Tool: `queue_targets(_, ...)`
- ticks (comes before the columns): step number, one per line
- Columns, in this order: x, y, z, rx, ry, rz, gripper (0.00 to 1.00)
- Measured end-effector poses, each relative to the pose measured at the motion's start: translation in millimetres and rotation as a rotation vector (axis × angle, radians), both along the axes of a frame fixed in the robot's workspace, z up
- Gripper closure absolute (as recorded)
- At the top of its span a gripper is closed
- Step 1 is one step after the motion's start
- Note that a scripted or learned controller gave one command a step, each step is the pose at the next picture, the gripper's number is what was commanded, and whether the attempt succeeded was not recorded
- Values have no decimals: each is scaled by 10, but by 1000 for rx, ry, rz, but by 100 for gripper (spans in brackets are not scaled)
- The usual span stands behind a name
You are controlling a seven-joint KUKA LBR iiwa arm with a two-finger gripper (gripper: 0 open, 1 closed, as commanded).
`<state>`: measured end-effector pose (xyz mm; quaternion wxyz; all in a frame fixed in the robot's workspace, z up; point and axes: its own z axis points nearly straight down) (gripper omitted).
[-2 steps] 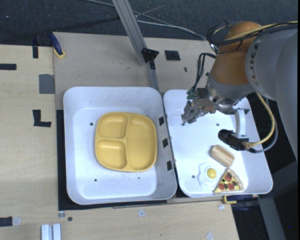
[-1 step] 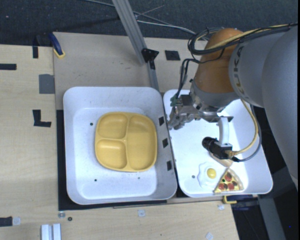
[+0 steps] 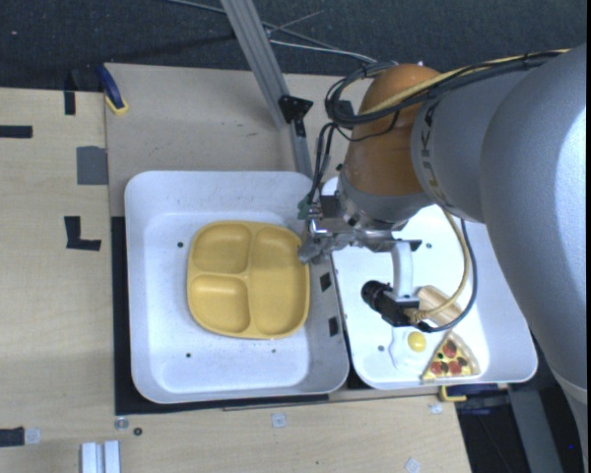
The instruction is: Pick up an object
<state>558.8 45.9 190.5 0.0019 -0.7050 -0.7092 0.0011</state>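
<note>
Grey robot arm (image 3: 532,166) looms closest; its hand (image 3: 315,233), grip impossible to tell, hangs beside the yellow divided plastic plate (image 3: 246,279) in the left white bin (image 3: 158,264), which looks light, stiff and slick, so best pinched at the rim

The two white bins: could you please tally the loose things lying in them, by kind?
Yellow divided plate: 1
Pizza slice: 1
White piece with a yellow centre: 1
Tan piece, partly hidden by the arm: 1
Total: 4
</note>
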Motion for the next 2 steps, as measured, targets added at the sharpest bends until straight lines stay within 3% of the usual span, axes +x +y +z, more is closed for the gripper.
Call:
queue_targets(1,-263,485,85,0,0,1,100)
queue_targets(2,-252,453,82,-1,-1,-3,0)
